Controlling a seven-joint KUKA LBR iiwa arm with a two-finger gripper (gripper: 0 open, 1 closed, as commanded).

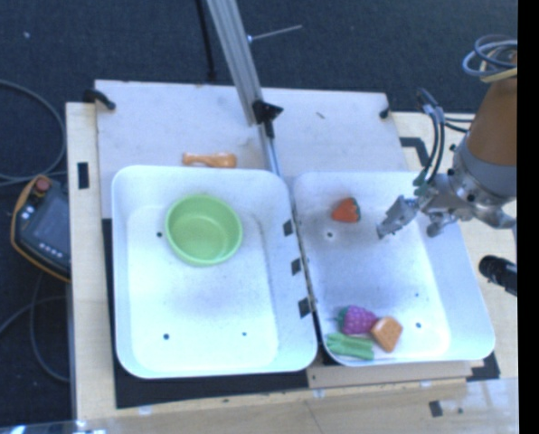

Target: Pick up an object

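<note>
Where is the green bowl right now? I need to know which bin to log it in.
The green bowl sits in the left bin, in its upper left part, just below the orange item lying on the bench outside the bin.

A pale bench (161, 120) fills the middle of the frame. Two shallow white bins lie on it side by side: the left bin (206, 351) and the right bin (450, 287). An orange item (209, 160) lies on the bench just above the left bin.
</note>
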